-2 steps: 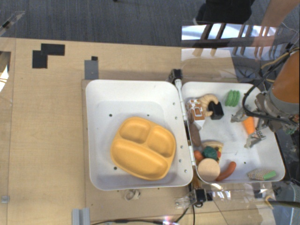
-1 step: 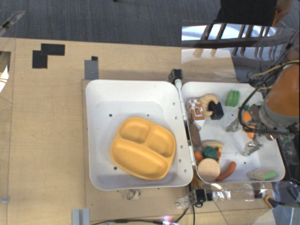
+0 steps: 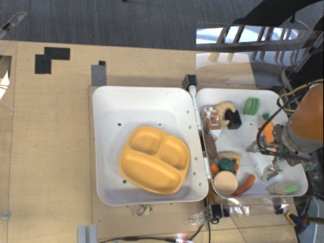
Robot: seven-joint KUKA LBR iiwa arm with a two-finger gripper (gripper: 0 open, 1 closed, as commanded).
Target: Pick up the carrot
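Gripper (image 3: 273, 170) beside carrot (image 3: 244, 185), perhaps clear of bun (image 3: 226, 181).

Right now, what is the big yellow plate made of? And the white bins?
The yellow plate looks like smooth moulded plastic: one even colour, rounded dividers, soft shine. The white bins look like thin plastic too, matte with rounded corners, though I can't be sure.

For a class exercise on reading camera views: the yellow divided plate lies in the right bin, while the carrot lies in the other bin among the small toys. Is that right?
Not quite. The camera view shows the yellow divided plate in the left bin, not the right. The carrot lies in the other bin, the right bin, among the small toys.
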